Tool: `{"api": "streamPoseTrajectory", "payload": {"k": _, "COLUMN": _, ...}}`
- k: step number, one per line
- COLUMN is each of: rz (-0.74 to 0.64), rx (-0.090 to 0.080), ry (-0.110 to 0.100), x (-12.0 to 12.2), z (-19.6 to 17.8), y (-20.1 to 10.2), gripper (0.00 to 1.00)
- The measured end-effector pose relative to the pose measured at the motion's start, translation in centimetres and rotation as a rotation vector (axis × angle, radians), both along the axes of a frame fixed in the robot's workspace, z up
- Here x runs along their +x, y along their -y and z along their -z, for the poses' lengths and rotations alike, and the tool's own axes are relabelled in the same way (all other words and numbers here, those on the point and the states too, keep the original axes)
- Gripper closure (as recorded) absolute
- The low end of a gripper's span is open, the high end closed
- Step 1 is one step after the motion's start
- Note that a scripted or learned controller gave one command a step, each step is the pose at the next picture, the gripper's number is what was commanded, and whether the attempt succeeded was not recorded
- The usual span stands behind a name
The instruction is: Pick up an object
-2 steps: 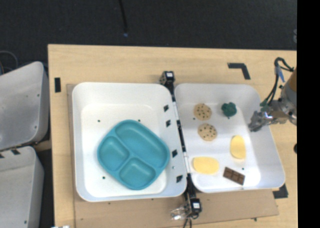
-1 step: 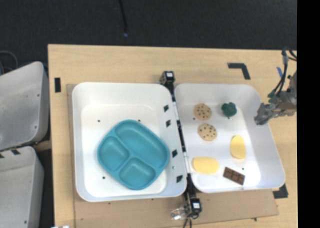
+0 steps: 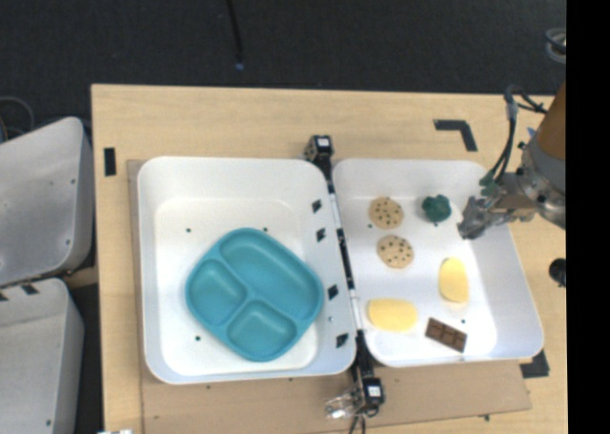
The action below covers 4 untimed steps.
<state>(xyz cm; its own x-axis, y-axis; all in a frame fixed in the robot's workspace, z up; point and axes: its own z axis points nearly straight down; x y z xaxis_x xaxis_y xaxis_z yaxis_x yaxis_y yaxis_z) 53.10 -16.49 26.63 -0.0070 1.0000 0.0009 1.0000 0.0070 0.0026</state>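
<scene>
Sitting in the right bin (image 3: 519, 270) were your candidates: a green piece (image 3: 437, 208), two cookies (image 3: 386, 213) (image 3: 395, 251), two yellow pieces (image 3: 454, 280) (image 3: 392, 314) and a brown bar (image 3: 445, 334), all apart from each other. You had the gripper (image 3: 474, 220) just right of the green piece at the approach step, holding nothing, and whether it was spread or pressed together I could not tell. Your next move, I judged, called for centring over that piece and descending; the blue tray (image 3: 254, 294) lay in the left bin (image 3: 152, 232).
</scene>
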Motion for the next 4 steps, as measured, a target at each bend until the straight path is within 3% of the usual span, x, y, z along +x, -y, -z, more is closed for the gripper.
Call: {"api": "streamPoseTrajectory", "payload": {"k": 4, "rz": 0.000, "rx": 0.000, "ry": -0.002, "x": -1.7, "z": 1.6, "y": -20.1, "gripper": 1.00}}
